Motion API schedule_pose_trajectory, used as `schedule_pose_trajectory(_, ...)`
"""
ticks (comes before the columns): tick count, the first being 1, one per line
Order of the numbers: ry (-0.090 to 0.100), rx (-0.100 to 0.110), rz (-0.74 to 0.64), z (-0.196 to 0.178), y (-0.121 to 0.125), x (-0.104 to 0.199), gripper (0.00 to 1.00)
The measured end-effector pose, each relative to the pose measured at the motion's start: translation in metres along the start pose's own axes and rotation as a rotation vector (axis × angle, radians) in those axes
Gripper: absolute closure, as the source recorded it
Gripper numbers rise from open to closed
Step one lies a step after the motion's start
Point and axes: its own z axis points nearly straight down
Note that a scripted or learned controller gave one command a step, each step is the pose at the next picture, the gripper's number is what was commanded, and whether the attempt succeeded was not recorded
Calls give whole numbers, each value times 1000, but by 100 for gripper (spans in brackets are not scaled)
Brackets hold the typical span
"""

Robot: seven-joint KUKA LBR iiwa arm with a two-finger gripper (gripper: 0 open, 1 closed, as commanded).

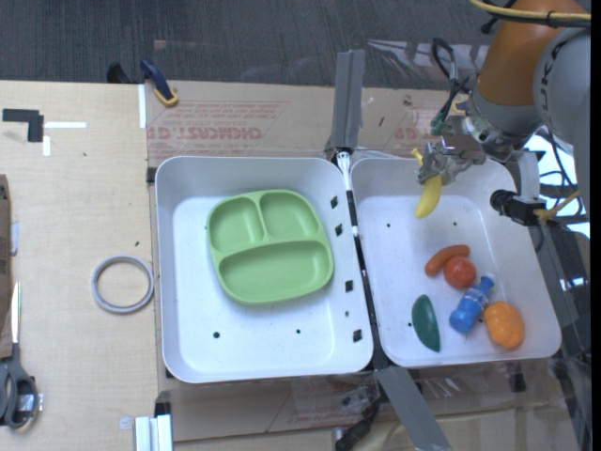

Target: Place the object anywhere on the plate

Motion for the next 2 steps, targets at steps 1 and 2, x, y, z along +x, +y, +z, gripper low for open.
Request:
schedule_pose_trajectory(1, 1, 1, 2, -3, 0, 87, 100)
schedule_pose_trajectory(2, 0, 1, 3, -3, -34, 156, 100)
